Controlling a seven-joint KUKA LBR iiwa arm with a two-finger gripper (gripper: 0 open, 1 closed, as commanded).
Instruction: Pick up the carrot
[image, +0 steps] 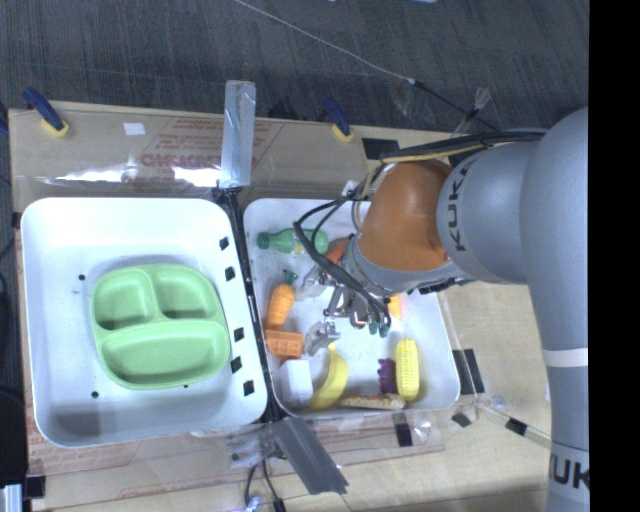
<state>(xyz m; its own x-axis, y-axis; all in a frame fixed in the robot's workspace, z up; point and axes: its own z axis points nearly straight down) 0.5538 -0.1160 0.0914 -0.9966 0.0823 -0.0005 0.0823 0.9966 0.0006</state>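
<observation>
The carrot (281, 305), orange with a small green top, lies in the right bin (432, 312) near its left wall, pointing toward the near side. My gripper (334, 320) hangs over the middle of that bin, just right of the carrot and apart from it. Nothing of the carrot is between its metal parts. The orange band of the wrist (402, 218) sits above and behind the gripper and hides part of the bin's far side.
An orange block (285, 345), a white block (298, 378), a banana (333, 380), a corn cob (407, 367), a purple item (386, 375) and a green bottle (288, 240) share the right bin. The left bin (50, 300) holds a green divided plate (158, 324).
</observation>
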